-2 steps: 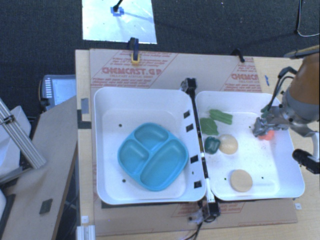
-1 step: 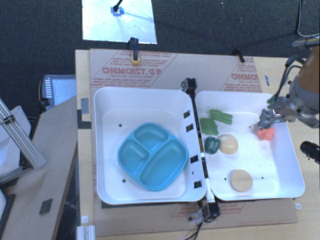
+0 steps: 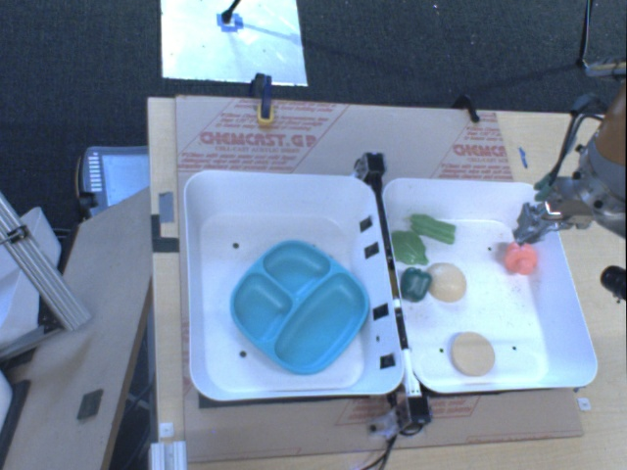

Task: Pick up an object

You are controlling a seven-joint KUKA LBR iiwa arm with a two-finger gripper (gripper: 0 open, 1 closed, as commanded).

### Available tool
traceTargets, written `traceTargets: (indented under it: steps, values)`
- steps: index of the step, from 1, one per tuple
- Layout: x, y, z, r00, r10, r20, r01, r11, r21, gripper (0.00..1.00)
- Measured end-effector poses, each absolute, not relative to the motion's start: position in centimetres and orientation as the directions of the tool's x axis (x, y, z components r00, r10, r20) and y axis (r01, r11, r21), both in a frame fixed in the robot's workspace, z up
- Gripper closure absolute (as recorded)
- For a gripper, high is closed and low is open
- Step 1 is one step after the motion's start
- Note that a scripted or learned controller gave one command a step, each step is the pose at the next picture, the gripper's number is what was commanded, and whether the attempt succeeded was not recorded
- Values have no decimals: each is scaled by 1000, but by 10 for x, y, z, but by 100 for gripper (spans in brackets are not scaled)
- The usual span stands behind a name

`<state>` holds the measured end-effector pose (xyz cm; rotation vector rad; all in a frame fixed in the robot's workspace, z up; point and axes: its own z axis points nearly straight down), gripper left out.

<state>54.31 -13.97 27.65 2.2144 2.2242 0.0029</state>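
The gripper (image 3: 530,227) hangs just above a pink toy (image 3: 521,258) in the right bin (image 3: 578,346); its jaw state cannot be told.

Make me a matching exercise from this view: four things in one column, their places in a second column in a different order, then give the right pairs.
Things:
1. blue divided plate
2. pink object
3. tan round piece
4. gripper

Places:
A. near the front of the right bin
B. in the left bin
C. above the right bin's far right side, just over the pink object
D. on the right bin's floor by its right wall

Pairs: 1-B, 2-D, 3-A, 4-C
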Motion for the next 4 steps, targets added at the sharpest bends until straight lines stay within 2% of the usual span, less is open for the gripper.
traceTargets:
  steps: [3, 4]
  values:
    - [604, 1, 241, -7, 1000, 0, 1000, 7, 3, 100]
    - [619, 60, 232, -7, 1000, 0, 1000, 7, 3, 100]
